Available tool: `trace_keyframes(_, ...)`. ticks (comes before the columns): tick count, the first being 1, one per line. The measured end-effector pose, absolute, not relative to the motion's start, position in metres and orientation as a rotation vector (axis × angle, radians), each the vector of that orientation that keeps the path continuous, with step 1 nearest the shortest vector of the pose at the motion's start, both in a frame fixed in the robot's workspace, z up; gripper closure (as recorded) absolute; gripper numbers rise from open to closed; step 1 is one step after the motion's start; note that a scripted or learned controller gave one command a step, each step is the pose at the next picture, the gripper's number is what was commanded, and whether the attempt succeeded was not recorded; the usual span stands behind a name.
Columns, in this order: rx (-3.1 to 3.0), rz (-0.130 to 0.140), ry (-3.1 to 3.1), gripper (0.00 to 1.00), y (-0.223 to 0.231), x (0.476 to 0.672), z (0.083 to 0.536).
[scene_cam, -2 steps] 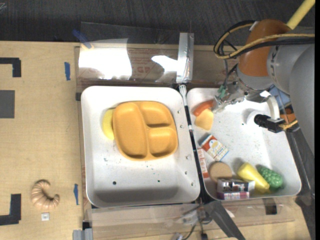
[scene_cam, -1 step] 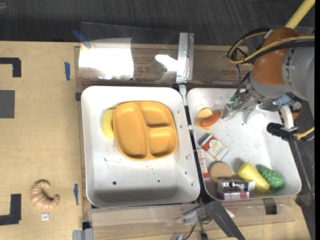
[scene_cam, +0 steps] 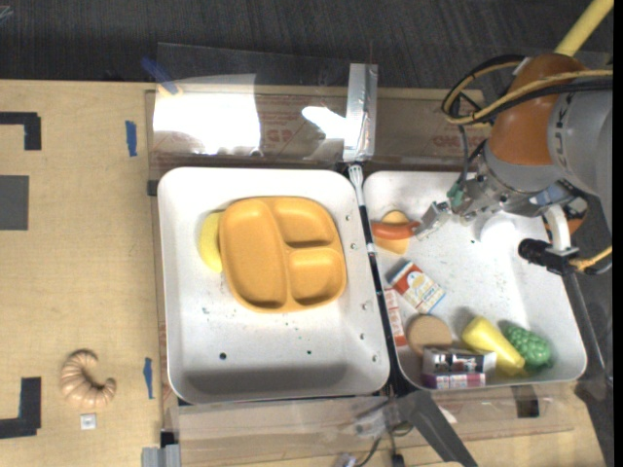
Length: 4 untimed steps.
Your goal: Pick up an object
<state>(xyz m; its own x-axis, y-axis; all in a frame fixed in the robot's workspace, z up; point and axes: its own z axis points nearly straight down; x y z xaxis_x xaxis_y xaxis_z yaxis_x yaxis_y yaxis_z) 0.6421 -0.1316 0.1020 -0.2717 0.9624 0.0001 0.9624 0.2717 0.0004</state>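
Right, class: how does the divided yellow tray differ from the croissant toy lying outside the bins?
The yellow tray lies in the left bin; the croissant toy lies on the bench. The tray is far larger. The tray is flat with compartments; the croissant is curved and ridged. Neither touches the gripper.

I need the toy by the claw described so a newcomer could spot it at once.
Look at the right white bin, then its upper left corner beside the divider. The small orange and red toy lies there, just left of the claw. It sits apart from the cluster along the bin's lower edge: card, brown disc, yellow and green toys.
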Motion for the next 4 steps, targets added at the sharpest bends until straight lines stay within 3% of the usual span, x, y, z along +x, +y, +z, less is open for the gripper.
trace_keyframes(1,1.480,0.005,2.763,0.00,-0.100,0.580,0.088)
trace_keyframes(2,1.981,0.004,2.430,0.00,-0.113,0.643,0.087)
trace_keyframes(3,1.974,0.008,2.425,1.00,-0.114,0.645,0.100)
trace_keyframes(4,1.974,0.007,2.427,0.00,-0.113,0.645,0.099)
